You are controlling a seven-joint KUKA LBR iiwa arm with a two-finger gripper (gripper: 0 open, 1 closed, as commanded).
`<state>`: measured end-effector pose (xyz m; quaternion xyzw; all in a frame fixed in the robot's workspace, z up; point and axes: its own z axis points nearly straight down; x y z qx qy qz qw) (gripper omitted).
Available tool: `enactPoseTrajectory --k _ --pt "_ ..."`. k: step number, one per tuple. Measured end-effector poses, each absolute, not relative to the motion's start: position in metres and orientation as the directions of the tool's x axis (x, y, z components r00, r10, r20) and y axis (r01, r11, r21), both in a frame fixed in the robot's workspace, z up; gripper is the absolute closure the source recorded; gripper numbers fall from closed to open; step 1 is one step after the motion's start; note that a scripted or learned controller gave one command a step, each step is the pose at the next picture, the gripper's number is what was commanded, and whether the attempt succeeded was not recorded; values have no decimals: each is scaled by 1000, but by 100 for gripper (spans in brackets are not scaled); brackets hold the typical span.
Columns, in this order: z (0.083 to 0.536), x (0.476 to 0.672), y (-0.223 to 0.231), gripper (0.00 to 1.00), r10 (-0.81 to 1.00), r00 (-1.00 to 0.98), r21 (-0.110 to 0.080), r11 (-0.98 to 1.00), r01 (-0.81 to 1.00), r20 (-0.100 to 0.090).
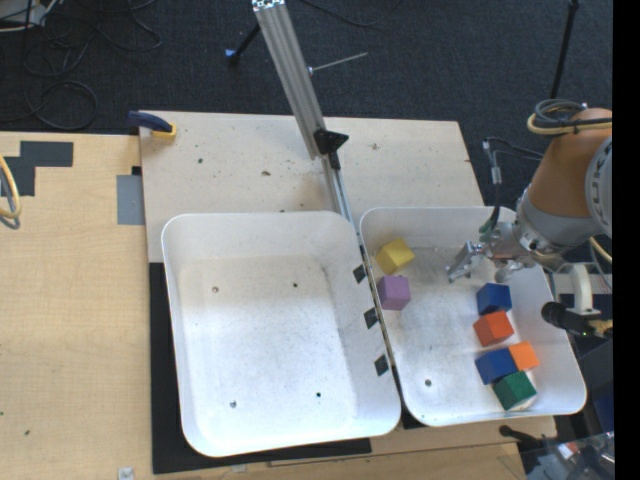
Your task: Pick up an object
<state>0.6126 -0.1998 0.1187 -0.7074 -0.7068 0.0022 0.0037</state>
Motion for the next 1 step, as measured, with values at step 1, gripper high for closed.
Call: enactPoseTrajectory --k 1 --pt "133 614 -201 100 1000 4 -3 -4 1000 1"
